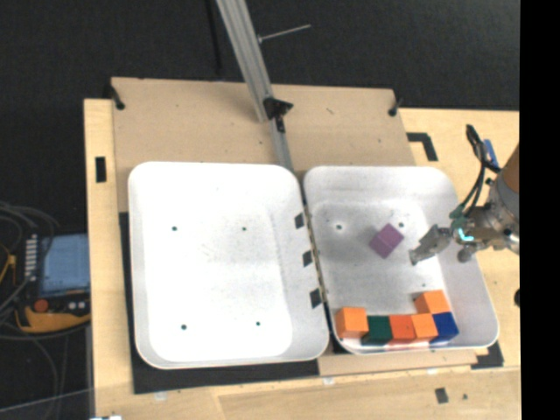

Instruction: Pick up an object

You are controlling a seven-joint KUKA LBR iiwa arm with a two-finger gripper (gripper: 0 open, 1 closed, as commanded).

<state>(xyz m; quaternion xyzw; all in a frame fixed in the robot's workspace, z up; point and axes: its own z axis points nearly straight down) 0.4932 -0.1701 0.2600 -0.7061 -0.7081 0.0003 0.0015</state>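
Observation:
A purple cube (387, 240) lies near the middle of the right bin (367, 186). Along that bin's front wall sits a row of blocks: orange (353, 320), dark green (378, 329), red-orange (402, 327), orange (423, 325) and blue (444, 324), with another orange block (431, 303) just behind them. My gripper (444, 248) hangs over the right side of this bin, to the right of the purple cube and apart from it. Its fingers are spread and nothing is between them.
The left bin (219, 261) lies beside the right one, with small clips along the shared edge. A slanted metal rail (249, 51) rises from the back of the bench. Cables and a blue box (66, 265) lie off the bench at far left.

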